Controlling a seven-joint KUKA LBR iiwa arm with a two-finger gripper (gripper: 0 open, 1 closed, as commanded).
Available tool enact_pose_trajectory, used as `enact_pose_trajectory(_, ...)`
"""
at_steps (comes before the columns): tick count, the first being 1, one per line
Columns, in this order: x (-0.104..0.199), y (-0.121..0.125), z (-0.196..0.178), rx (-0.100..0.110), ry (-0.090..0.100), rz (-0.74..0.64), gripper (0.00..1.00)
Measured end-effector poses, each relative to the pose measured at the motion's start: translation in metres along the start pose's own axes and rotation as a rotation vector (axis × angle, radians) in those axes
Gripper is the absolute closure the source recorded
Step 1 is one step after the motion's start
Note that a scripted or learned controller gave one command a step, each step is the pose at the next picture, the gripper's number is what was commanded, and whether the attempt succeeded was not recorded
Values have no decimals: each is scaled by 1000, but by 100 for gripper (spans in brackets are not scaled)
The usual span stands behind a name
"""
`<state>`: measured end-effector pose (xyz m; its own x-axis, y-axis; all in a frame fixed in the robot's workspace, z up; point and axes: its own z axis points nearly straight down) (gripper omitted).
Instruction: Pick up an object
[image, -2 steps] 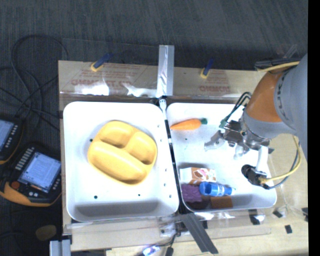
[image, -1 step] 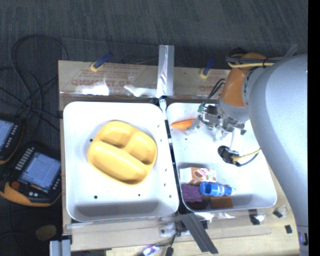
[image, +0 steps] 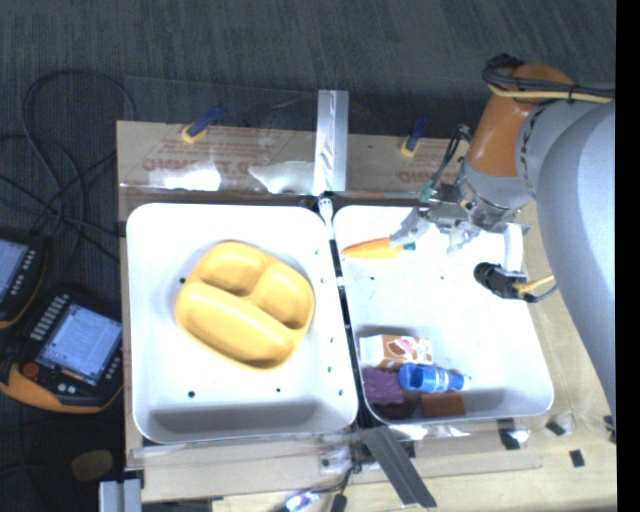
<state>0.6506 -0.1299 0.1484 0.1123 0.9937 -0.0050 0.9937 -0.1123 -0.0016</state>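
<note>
left bin (image: 160, 400): one big yellow cushion-like lump (image: 245, 300), rounded and lobed, near the middle of the floor.

right bin (image: 450, 320): a carrot (image: 368, 249) lies on its side in the far left corner, just beside the wall between the bins. it is small, slim, bright orange and tapered, with the point towards the left bin.

gripper (image: 430, 240) sits just right of the carrot. its claw is apart with nothing in it. the left fingertip (image: 405, 238) is at the carrot's right end; contact unclear.

near edge of the right bin, well apart from the gripper, a cluster: white printed carton (image: 395, 349), purple thing (image: 380, 385), blue bottle (image: 428, 379), brown block (image: 442, 405).
</note>
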Motion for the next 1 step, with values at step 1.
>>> enact_pose_trajectory(1,18,-59,59,-9,3,-56,0)
